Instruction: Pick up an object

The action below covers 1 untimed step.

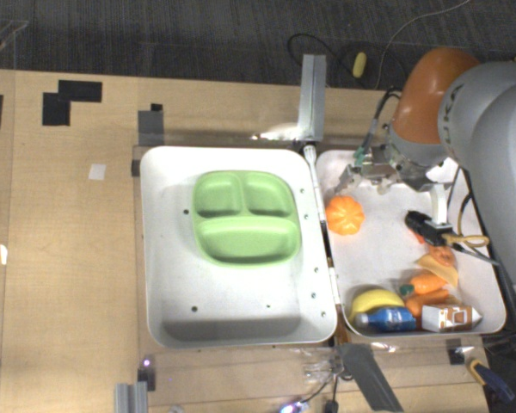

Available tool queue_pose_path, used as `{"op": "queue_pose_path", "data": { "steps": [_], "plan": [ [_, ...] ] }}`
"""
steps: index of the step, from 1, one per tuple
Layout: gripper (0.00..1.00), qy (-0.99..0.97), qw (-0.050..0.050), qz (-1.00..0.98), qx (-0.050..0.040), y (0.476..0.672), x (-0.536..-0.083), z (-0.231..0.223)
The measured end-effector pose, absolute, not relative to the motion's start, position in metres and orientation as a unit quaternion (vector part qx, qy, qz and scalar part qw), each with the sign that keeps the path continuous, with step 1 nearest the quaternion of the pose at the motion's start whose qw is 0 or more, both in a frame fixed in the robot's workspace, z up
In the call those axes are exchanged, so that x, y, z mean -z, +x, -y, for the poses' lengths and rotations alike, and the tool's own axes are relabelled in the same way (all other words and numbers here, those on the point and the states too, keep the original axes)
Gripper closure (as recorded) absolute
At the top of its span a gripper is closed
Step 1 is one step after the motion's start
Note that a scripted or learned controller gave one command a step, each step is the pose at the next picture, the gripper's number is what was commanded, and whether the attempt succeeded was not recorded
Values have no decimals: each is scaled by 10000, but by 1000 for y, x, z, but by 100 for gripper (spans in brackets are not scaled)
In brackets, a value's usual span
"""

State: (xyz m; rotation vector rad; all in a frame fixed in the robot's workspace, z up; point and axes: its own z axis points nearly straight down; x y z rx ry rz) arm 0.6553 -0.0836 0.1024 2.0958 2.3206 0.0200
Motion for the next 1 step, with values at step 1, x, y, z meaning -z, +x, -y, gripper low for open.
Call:
{"op": "queue_pose_path", "data": {
  "steps": [1],
  "plan": [
    [0,6073,53,-7944,-42,629,-90,85]
  ]
}}
